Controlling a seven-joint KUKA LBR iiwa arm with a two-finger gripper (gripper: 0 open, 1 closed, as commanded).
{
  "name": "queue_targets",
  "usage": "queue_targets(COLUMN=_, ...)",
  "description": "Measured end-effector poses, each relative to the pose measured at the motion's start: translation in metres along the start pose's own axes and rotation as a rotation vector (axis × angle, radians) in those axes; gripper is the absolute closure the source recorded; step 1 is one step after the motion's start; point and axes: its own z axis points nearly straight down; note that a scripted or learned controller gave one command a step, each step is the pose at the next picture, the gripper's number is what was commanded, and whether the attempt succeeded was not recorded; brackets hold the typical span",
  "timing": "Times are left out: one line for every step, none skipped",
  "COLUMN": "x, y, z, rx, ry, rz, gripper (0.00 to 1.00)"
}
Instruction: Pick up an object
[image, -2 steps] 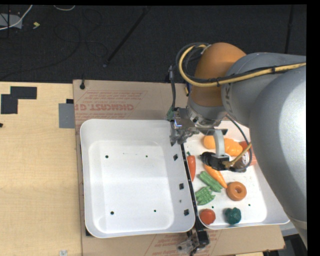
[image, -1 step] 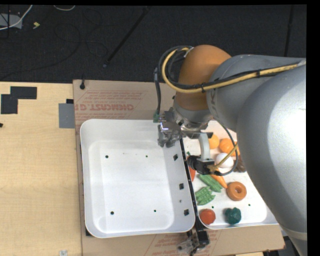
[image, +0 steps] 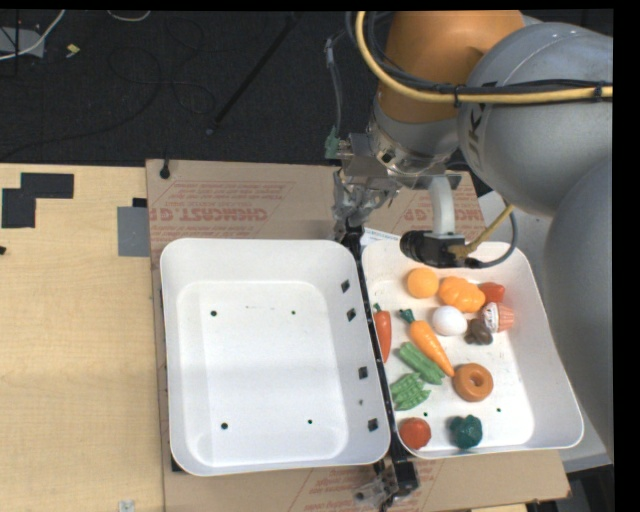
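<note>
On the bench (image: 70, 330), the right bin (image: 545, 400) holds toy food; claw (image: 352, 215) state unclear.

A pale wooden bench (image: 70, 350) is taking up the left side, with a brown cardboard sheet (image: 240, 200) with red print lying over its right part. A black stepped patch (image: 35, 195) is sitting near the bench's far left edge, and a grey patch (image: 131, 230) is sitting just beside the cardboard's left edge. The left white bin (image: 260, 360) is resting on the cardboard, touching the right white bin (image: 550, 340) along one side, where small black clips (image: 362, 372) are showing. Dark cables (image: 150, 70) are trailing over the black floor beyond the bench's far edge.
</note>
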Motion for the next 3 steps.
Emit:
queue_targets(x=0.046, y=0.000, z=-0.167, rx=-0.001, ry=0.002, rz=-0.003, gripper=1.00)
queue_targets(x=0.051, y=0.000, z=-0.191, rx=0.014, ry=-0.003, rz=-0.001, gripper=1.00)
queue_targets(x=0.057, y=-0.014, z=-0.213, rx=0.015, ry=-0.002, rz=0.001, gripper=1.00)
